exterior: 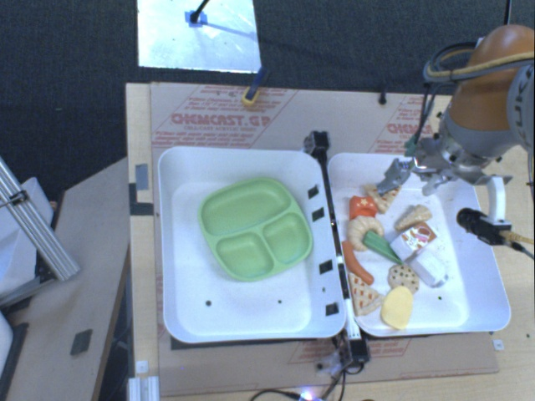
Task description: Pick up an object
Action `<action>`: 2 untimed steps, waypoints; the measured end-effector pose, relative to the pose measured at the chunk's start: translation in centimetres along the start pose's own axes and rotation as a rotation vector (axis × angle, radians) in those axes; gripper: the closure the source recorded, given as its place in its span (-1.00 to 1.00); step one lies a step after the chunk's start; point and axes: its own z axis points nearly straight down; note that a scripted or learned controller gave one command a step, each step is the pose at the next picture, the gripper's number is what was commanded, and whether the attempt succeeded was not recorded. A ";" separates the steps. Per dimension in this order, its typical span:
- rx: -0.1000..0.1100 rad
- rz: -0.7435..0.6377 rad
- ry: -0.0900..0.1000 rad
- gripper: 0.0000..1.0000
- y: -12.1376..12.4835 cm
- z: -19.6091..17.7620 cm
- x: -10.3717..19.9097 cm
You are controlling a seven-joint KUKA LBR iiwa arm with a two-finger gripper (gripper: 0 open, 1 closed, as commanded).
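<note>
Gripper (415, 180) hung over the far end of the right bin (470, 292), fingers apart with nothing between them. No object had been picked yet.

The likeliest target, a tan cracker (382, 197), sat at the far-left part of the right bin, just under the finger nearer that side. It was touching or overlapping a red-orange piece (364, 206) beside it.

Risks, as I judged them:
- The cracker looked flat and thin, so closing fingers could skate over it or pinch only an edge, and it would drop on the lift.
- The pieces were tightly packed along the right bin's left wall, so a finger could land on a neighbour, push the pile and close on air.
- The left wall was close, so a descent there could clip the rim.

Other things in the right bin:
- A pale shrimp-like piece (365, 229) and a green piece (381, 246) lay mid-left.
- A bread slice (414, 217) and a red-and-white carton (415, 239) sat at the centre, with a white block (431, 271) just nearer.
- A chip cookie (402, 276), a yellow piece (399, 307) and a waffle wedge (362, 293) were toward the near-left corner.

The bread slice stood more apart from the rest — an easier grab, I'd say.

Left of the right bin, the left bin (191, 301) held a green divided plate (255, 228), well clear of the arm.
</note>
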 end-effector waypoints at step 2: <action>-0.011 -0.004 0.000 -1.00 0.3 4.3 1.1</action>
